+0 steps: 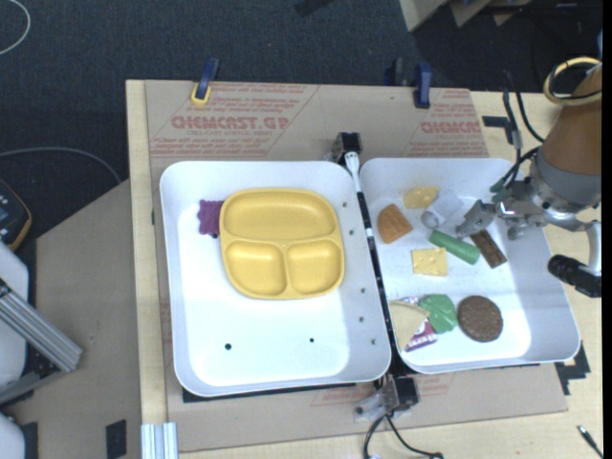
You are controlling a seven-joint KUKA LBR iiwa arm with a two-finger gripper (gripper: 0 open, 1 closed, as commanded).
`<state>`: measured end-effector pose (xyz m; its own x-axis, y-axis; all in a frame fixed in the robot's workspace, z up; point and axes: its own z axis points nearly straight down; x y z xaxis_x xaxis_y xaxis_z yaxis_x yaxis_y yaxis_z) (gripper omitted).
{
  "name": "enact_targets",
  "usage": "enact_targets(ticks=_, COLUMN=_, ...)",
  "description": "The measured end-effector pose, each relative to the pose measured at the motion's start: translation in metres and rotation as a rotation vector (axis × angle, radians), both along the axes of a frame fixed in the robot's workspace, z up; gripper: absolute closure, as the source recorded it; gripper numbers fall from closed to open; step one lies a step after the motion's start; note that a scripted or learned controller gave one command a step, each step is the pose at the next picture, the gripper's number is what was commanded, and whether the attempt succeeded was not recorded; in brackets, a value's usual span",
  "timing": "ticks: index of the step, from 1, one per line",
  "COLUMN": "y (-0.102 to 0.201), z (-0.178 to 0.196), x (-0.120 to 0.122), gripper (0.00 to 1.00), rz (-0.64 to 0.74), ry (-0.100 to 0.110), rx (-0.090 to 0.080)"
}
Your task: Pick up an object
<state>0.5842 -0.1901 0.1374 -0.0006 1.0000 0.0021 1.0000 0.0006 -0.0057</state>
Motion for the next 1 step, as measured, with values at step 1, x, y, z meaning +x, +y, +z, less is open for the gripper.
enact_targets(ticks=1, y=0.0009, z=-0.0519, x=0.0003, gripper=0.0, rz=0.0, ry=-0.004, rx=-0.001)
